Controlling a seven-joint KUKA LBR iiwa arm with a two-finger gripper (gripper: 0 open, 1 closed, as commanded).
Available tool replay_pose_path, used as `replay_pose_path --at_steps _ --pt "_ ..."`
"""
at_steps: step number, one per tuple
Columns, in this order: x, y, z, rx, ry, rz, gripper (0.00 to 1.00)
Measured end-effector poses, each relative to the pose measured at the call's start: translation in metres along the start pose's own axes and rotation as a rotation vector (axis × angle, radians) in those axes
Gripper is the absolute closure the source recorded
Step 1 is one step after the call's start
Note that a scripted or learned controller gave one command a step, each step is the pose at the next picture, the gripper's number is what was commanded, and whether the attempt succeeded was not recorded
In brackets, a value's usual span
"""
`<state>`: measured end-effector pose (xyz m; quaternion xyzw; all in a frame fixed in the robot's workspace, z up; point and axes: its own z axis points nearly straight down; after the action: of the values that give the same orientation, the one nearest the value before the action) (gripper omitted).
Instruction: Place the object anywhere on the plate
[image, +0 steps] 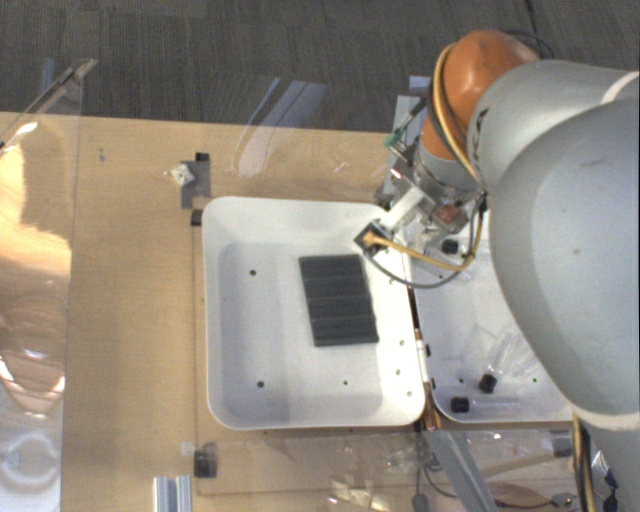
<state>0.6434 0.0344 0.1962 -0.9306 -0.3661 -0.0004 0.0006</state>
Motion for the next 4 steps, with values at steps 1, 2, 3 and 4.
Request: replay_pose_path --at_steps 1,2,3,4 --pt "0.042 -0.042 0.002 -0.001 0.000 0.113 1.00" --pt "0.081 -0.080 0.009 -0.001 0.001 -0.131 1.00" --pt "0.093 -0.131 0.016 -0.001 0.001 -0.633 1.00" --pt "0.126 -0.145 -0.019 -0.005 0.002 -1.542 1.00"
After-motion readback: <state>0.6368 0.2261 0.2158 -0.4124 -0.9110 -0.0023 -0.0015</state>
